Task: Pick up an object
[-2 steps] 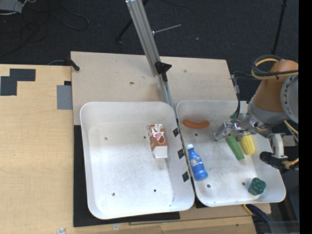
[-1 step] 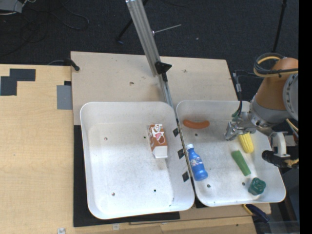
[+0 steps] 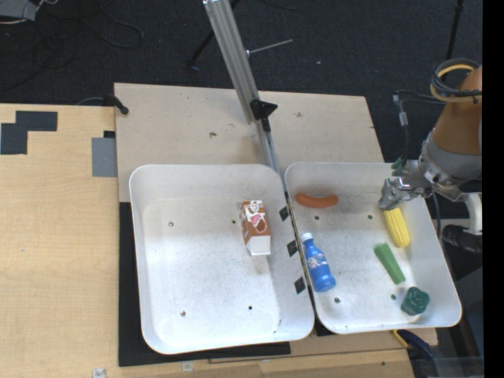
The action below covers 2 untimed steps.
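Observation:
The right bin (image 3: pixel 354 321) holds a hot dog sausage (image 3: pixel 316 201), a blue bottle (image 3: pixel 317 264), a yellow corn cob (image 3: pixel 396 225), a green stick (image 3: pixel 389 262) and a dark green lump (image 3: pixel 415 300). A small brown-and-white carton (image 3: pixel 256 227) stands in the left bin (image 3: pixel 173 321). My gripper (image 3: pixel 391 194) hangs at the right bin's far right edge, just above the upper end of the corn cob. Nothing shows between its fingers.
A slanted aluminium rail (image 3: pixel 236 61) runs down from the top to the gap between the bins. Black clips (image 3: pixel 293 246) sit along the shared wall. The arm's orange band (image 3: pixel 461 128) is at the right edge.

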Tool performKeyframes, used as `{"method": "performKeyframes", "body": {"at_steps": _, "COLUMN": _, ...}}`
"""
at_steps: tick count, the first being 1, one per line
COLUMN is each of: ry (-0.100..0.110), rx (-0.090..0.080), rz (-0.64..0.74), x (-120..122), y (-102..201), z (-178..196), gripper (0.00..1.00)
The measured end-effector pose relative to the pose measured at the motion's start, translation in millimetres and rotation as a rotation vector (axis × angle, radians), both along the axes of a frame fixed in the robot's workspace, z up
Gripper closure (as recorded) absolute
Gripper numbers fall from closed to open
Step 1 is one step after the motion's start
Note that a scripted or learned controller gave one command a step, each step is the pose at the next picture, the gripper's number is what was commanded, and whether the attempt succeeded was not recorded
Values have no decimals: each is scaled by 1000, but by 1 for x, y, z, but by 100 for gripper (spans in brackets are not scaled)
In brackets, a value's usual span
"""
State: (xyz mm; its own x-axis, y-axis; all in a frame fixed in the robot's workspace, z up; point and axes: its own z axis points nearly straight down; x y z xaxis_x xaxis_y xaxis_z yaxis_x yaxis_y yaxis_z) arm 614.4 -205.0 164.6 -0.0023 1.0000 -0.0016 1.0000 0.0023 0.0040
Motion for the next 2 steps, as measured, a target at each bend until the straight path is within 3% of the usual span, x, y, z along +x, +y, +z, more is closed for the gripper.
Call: {"method": "performKeyframes", "body": {"at_steps": 2, "ry": 1, "rx": 1, "rz": 1, "x": -3, "y": 4, "z": 99, "gripper": 100}}
